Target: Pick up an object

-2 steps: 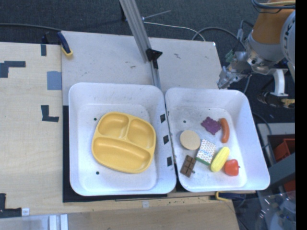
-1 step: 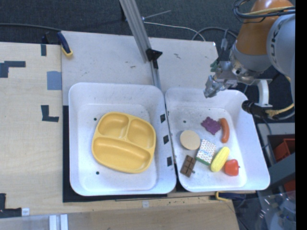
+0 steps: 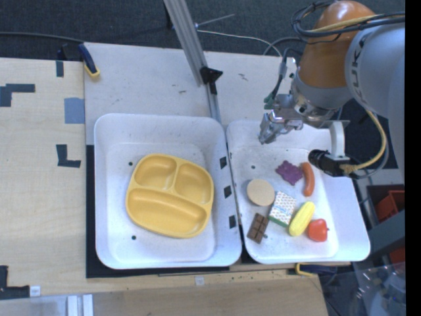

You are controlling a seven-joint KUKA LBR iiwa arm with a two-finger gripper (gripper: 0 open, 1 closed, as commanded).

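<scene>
My gripper (image 3: 268,134) hangs over the far left corner of the right bin (image 3: 352,242), with nothing seen between its fingers. Closer to the front lie a purple toy (image 3: 289,172), an orange sausage (image 3: 307,178), a tan round disc (image 3: 260,192), a white patterned packet (image 3: 283,207), a yellow corn cob (image 3: 301,218), a red tomato (image 3: 318,230) and a brown chocolate bar (image 3: 258,228). All of them rest on the bin floor, apart from the gripper.
The left bin (image 3: 105,196) holds a yellow divided tray (image 3: 170,195). A slanted metal post (image 3: 187,31) rises behind the bins. The bins' shared wall (image 3: 230,176) runs just left of the gripper.
</scene>
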